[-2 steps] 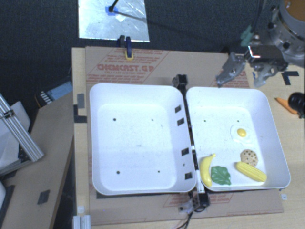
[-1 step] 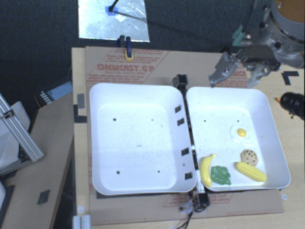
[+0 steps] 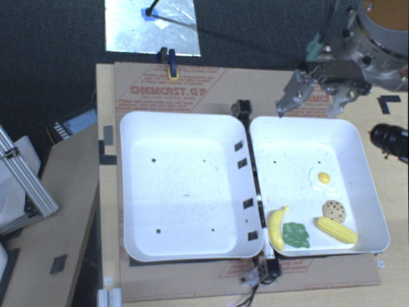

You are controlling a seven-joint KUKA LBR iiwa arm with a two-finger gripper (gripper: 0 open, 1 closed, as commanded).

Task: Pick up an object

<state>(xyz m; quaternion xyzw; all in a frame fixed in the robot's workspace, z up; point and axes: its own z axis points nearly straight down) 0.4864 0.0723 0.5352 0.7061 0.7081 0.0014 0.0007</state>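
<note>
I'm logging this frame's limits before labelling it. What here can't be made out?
Camera view:
- Arm: cut off by the top edge above its orange band.
- Green item in the right bin: too small to identify; whether the banana touches it is unclear.
- Cookie: surface detail blurred.
- Hand: its height over the bin can't be judged.

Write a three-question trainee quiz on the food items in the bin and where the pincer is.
1. Fill in: the round thing between the egg and the corn is a ____.
2. Which lies closest to the banana? A) egg B) green leaf C) corn
3. True or false: the pincer hangs near the far edge of the right bin, holding nothing.

Key: 1. cookie. 2. B. 3. True.
</note>
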